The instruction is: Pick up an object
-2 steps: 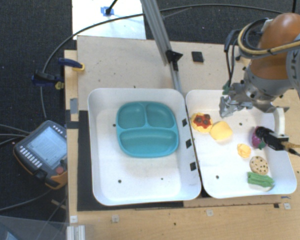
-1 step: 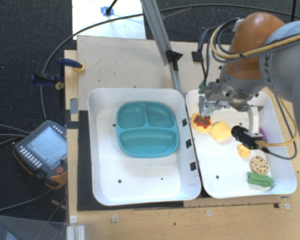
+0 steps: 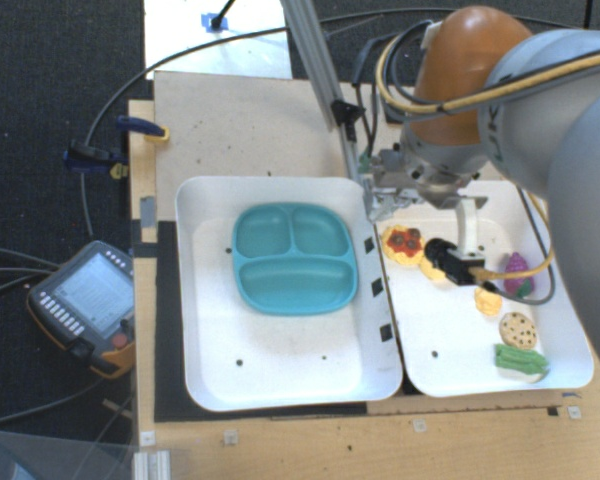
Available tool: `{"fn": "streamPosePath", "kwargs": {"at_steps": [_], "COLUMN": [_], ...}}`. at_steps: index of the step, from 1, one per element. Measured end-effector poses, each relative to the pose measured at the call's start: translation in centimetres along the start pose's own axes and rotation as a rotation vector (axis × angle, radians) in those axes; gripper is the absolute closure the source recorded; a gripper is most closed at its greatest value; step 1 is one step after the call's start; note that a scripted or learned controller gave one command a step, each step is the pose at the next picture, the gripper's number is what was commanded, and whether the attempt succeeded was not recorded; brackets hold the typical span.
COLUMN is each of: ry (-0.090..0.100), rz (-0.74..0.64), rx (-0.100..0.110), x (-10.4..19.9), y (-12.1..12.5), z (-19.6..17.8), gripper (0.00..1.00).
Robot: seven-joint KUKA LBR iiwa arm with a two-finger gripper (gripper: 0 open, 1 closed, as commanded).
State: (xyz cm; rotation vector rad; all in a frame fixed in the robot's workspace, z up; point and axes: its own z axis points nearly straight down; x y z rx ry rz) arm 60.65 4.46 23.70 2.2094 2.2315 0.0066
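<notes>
Gripper [image 3: 385, 200] at far-left corner of right bin [image 3: 450, 353].
Claw state cannot be determined. Pizza toy [image 3: 404, 245] lies near it; teal plate [image 3: 295, 260] sits in left bin [image 3: 280, 358].

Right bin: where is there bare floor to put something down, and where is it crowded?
Bare: the near-left floor of the right bin, between the centre wall and the cookie and green piece. Crowded: the far end and right side, with the toy pizza, purple grapes and yellow piece.
</notes>
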Motion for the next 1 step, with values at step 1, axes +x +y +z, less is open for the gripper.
{"fn": "streamPosePath", "kwargs": {"at_steps": [1], "ry": [0.001], "rz": [-0.001], "rx": [0.000], "x": [5.96], "y": [1.47], "z": [0.03], "gripper": [1.00]}}
